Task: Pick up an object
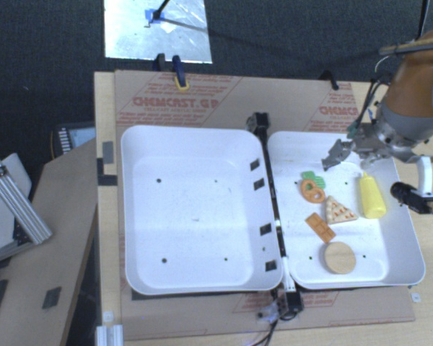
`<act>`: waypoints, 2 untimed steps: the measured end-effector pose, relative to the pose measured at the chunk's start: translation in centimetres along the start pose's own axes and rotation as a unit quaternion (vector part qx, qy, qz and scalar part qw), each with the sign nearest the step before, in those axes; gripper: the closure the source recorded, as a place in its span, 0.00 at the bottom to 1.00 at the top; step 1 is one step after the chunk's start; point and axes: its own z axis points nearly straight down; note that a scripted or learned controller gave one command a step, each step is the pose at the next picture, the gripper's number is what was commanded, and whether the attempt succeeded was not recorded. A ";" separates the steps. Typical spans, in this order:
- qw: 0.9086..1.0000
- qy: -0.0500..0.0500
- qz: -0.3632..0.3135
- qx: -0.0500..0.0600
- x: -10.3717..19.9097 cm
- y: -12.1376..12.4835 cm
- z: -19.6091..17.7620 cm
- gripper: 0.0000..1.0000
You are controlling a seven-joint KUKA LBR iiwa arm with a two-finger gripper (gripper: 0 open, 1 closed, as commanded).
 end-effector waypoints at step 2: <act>1.000 0.000 -0.001 -0.001 4.0 -0.2 9.8 1.00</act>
